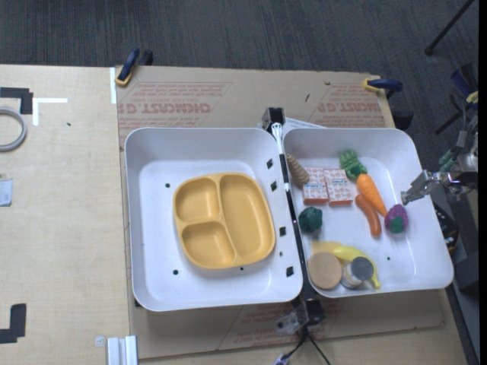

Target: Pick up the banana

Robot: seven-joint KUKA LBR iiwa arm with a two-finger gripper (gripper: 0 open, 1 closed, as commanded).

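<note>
The yellow banana (344, 252) lies near the front of the right bin (426, 268). A round tan disc (326, 271) and a small tin can (361, 271) sit against its front side and cover part of it. My gripper (423, 185) hangs over the right rim of that bin, well behind and to the right of the banana. It touches none of the objects, and a purple item (396, 219) lies just left of it.
The right bin also holds a carrot (370, 192), a red sausage (368, 216), two red and white boxes (328, 188), a dark green piece (310, 219), a leafy green (349, 160) and a brown cone (297, 172). A yellow divided plate (224, 220) lies in the left bin (144, 204).
</note>
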